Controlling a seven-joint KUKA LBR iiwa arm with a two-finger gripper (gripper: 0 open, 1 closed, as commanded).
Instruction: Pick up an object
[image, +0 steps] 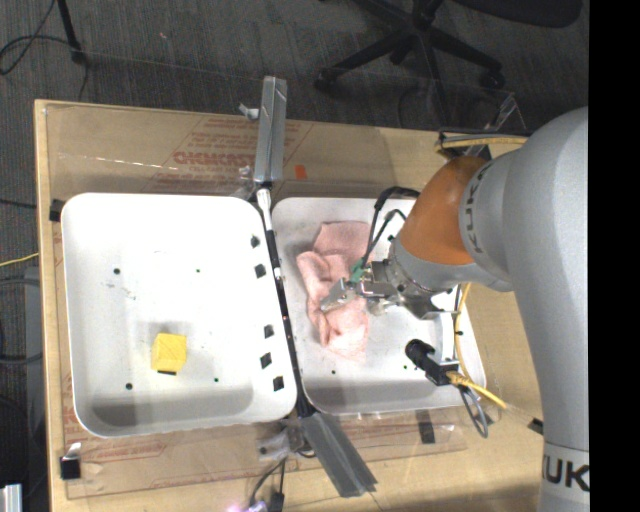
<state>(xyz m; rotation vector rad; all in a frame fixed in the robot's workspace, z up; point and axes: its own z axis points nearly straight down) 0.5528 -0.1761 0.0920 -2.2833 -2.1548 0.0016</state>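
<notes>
A crumpled pink cloth (330, 285) lies in the right bin (380, 395), towards its left side. My gripper (345, 292) reaches in from the right and sits low over the cloth's middle, its metal fingers right at the fabric. The grey arm with its orange band (440, 215) covers the right part of that bin. A small yellow block (169, 352) rests in the left bin (150, 230), near its front left.
A grey metal divider bar (268, 140) runs between the two bins, with black clips along the shared wall. Cables hang off the wrist near the right bin's front right corner. An office chair base stands on the floor beyond the bench.
</notes>
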